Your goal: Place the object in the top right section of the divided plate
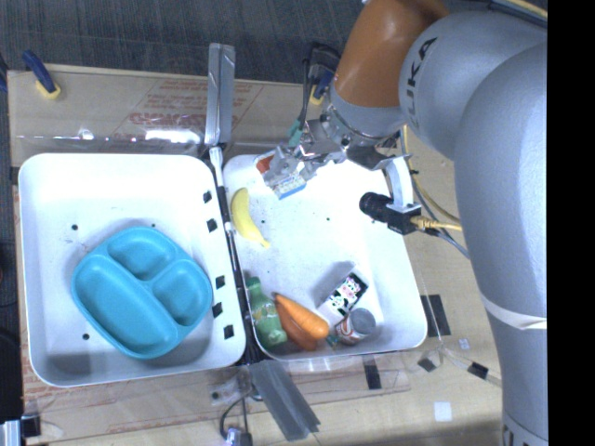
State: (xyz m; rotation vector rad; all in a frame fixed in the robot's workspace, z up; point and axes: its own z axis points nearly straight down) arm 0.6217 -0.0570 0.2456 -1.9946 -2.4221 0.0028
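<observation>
Hovering over the upper left corner of the right bin [390,249], the end effector [290,167] sits among small red and blue-white bits that I cannot read as either its own parts or a held item, so whether it is released or clenched I cannot tell. Candidate objects lie loose in that bin: a banana [245,216] by the left wall, and a carrot [300,320], a green item [264,321], a black-and-white carton [345,295] and a small can [359,323] crowded along the near edge. The blue divided plate [141,291] rests tilted in the left bin [56,193], well apart from all of them.

Doing this step well probably means choosing the banana, which lies alone, gripping across its narrow width, lifting clear of the metal divider [220,100] between the bins, and releasing low over the plate's upper right compartment.

Both bins sit on a pale bench [112,96] with dark flooring beyond.
</observation>
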